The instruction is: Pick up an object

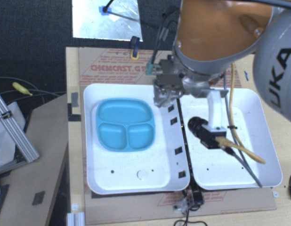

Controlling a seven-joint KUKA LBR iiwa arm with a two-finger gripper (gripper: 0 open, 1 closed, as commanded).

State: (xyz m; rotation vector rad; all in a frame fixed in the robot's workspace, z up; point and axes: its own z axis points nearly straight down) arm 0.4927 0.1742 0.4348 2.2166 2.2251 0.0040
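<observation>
My claw (163,98) looks like dull grey metal. Just beside it lies a blue divided plate (125,125) of smooth, slightly glossy plastic, in a white bin (131,175) of smooth matt plastic. Under both bins lies a sheet of brown printed cardboard (112,65), matt. Beyond it sits a shiny, reflective sheet (96,13).

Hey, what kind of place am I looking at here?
Probably a robotics lab test bench: a KUKA arm reaches over two white bins, one holding a blue divided plate, all set on cardboard.
</observation>
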